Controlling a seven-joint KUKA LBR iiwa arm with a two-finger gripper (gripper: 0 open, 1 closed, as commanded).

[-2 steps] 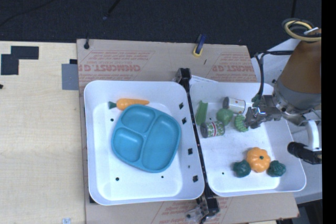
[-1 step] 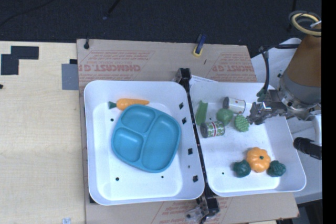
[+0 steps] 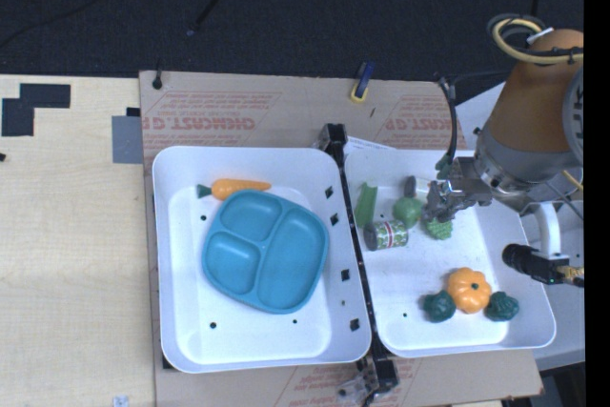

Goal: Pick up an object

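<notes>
Camera view places the gripper (image 3: 440,201) low inside the right bin (image 3: 534,324), at its far-middle, with the orange-banded arm (image 3: 538,100) reaching in from the right. Whether the jaws stand apart or together cannot be told — the tool body and a cable hide them.

Directly at the tool tip lies a small green leafy piece (image 3: 439,227), touching or just beside a rounder green piece (image 3: 407,210). Just left of these rest a small can (image 3: 386,234) lying on its side and an upright green stalk-like item (image 3: 366,202) near the bin divider. Nearer the camera, well apart from the tool, sit an orange pumpkin (image 3: 469,290) flanked by two dark green lumps (image 3: 438,306) — one at each side.

Likely failure modes, as a judgement:
- Crowding: the green pieces sit so close together that closing may pinch two at once or push one aside.
- Rolling: the can may be nudged and roll off.
- Soft, irregular shapes may slip out on lifting.

The left bin (image 3: 181,338) holds a blue divided plate (image 3: 265,250) and a carrot (image 3: 238,189).
</notes>
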